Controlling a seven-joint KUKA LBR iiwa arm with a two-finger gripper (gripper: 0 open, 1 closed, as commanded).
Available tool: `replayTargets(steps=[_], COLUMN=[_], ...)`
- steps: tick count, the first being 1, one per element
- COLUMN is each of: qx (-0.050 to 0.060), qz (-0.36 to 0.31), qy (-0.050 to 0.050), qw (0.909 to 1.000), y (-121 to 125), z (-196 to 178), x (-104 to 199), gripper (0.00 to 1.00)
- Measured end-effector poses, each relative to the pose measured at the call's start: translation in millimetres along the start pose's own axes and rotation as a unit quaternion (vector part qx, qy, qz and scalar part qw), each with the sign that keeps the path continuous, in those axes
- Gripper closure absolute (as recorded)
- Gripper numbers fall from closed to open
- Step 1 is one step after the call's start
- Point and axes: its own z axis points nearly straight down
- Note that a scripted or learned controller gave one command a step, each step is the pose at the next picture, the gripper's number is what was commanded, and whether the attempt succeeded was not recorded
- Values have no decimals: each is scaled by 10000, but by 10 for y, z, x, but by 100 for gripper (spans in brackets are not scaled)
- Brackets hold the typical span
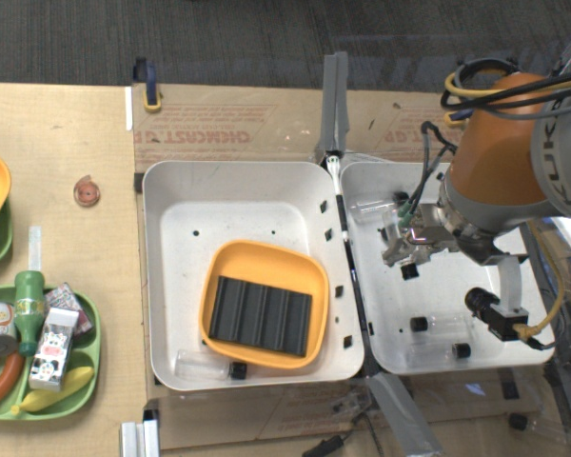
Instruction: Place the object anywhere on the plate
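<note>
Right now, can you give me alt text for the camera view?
A yellow plate bearing a dark ridged block sits in the left white bin. The grey-and-orange arm hangs over the right bin, its pincer low inside.

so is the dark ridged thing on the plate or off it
On it. The dark ridged object lies flat inside the yellow plate in the left bin, with plate rim visible around it.

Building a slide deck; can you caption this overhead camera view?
Gripper over the right bin; dark ridged object lies on the yellow plate in the left bin.
</note>
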Motion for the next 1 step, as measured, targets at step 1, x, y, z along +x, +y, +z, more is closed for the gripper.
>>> replayTargets(steps=[1], qx=[-1], qz=[-969], qy=[-4], qw=[9953], y=[237], z=[-338], x=[310], gripper=[100])
